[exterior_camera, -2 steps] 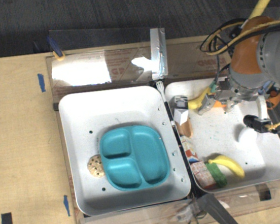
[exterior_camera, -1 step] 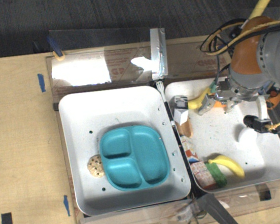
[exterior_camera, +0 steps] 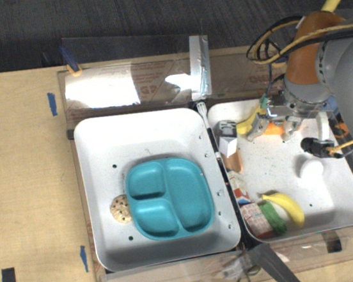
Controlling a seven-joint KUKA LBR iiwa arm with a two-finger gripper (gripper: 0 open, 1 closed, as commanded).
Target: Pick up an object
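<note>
On plywood bench (exterior_camera: 22, 190): white bin (exterior_camera: 90, 148) holding teal tray (exterior_camera: 171, 199); dark carpet (exterior_camera: 146, 6) beyond.

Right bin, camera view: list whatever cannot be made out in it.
All in the camera view:
- Far right corner of the bin: hidden under the arm.
- Orange thing: partly under the arm's end, kind unclear.
- White lump: blends into the bin floor, shape unclear.
- Container beside the banana: label too small to read.
- Scraps by the left wall: overlapping, too small to name.
</note>
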